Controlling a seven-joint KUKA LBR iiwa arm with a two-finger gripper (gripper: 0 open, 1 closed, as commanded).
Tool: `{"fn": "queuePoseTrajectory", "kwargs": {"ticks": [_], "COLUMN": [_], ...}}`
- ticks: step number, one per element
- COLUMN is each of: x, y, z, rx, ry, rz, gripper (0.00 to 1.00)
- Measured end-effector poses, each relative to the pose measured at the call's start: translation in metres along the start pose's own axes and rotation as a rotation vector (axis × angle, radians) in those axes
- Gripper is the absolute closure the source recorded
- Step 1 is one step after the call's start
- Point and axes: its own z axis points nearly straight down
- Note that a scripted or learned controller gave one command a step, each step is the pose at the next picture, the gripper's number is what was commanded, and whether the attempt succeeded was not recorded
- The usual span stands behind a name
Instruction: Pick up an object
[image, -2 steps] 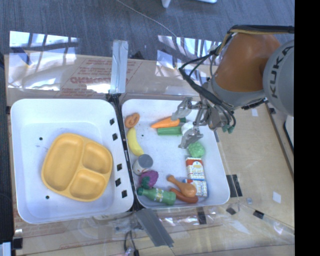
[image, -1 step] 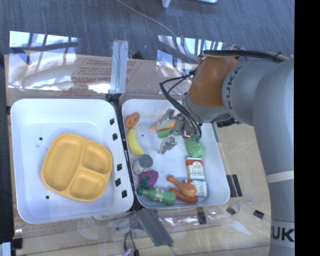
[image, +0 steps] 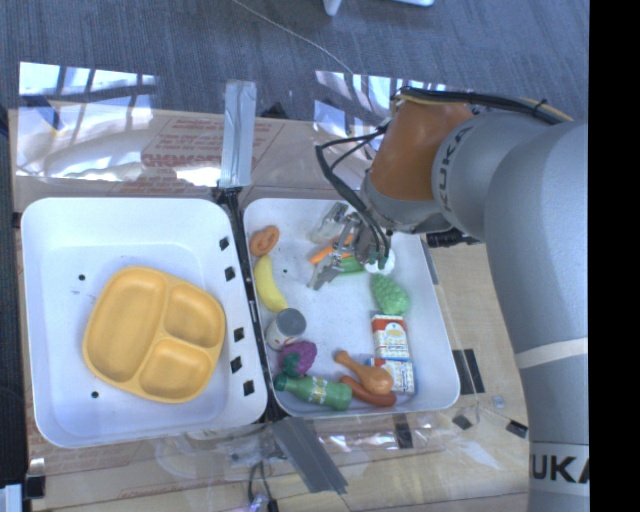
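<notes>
My gripper (image: 333, 248) is low in the upper part of the right bin (image: 436, 310), under the orange wrist band. A small orange and green piece (image: 340, 263) lies right at the gripper, partly hidden by it. I cannot tell whether the gripper touches the piece. A banana (image: 268, 284) and an orange ring-shaped item (image: 264, 240) lie to the gripper's left by the bin wall. A green leafy item (image: 390, 296) sits just below and right of the gripper.
Lower in the right bin are a grey can (image: 290, 323), a purple item (image: 297, 355), a green bottle (image: 316, 392), an orange drumstick (image: 366, 378) and a carton (image: 392, 345). The left bin (image: 60, 240) holds a yellow divided plate (image: 153, 333).
</notes>
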Motion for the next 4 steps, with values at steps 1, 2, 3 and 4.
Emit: {"fn": "queuePoseTrajectory", "kwargs": {"ticks": [1,2,3,4], "x": [0.020,0.020,0.034,0.052], "y": [0.050,0.052,0.107,0.027], "z": [0.002,-0.009,-0.104,-0.077], "rx": [0.004,0.003,-0.004,0.002], "ry": [0.007,0.005,-0.005,0.007], "rz": [0.171,0.163,0.185,0.020], "gripper": [0.00,1.00,1.00,1.00]}}
